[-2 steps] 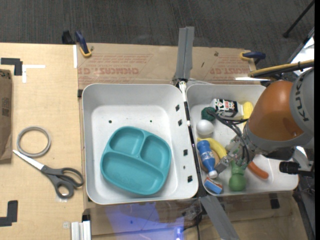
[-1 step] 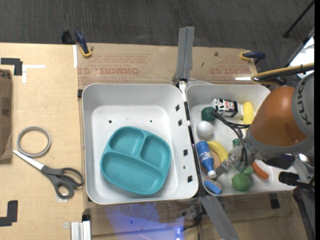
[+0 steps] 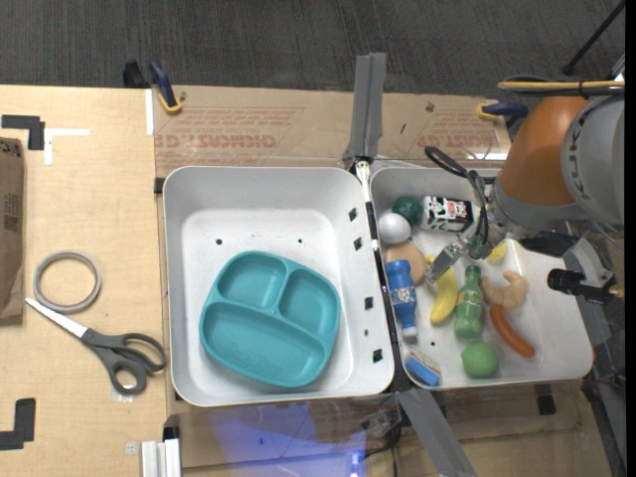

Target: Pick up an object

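a: what step is this?

b: the reach-in, i'd judge. the grey arm with the orange band (image 3: pixel 556 157) comes from the right, and its two-finger gripper (image 3: pixel 449 259) is down in the shallow white right-hand bin (image 3: pixel 556 371), among the clutter.

a: holding anything?

b: i can't tell how far the pincer is spread, and nothing shows between its tips, so i wouldn't call anything grasped.

a: what's nearest?

b: take the small yellow plastic banana (image 3: pixel 445 297) as the landmark. the gripper tip is just above it, close to touching. just right of the banana stands a green plastic bottle (image 3: pixel 469 304); left of it lies a blue tube-like bottle (image 3: pixel 400 295). above and left of the banana is a white ball (image 3: pixel 394 228). right of the banana, past the bottle, is an orange carrot-shaped toy (image 3: pixel 511 330); below and right, a round green lime-like toy (image 3: pixel 480 360).

a: and the next move?

b: likely settle over the banana or the green bottle, close, then lift straight up. the things crowd together, so a clean grip needs the tips to straddle one item alone.
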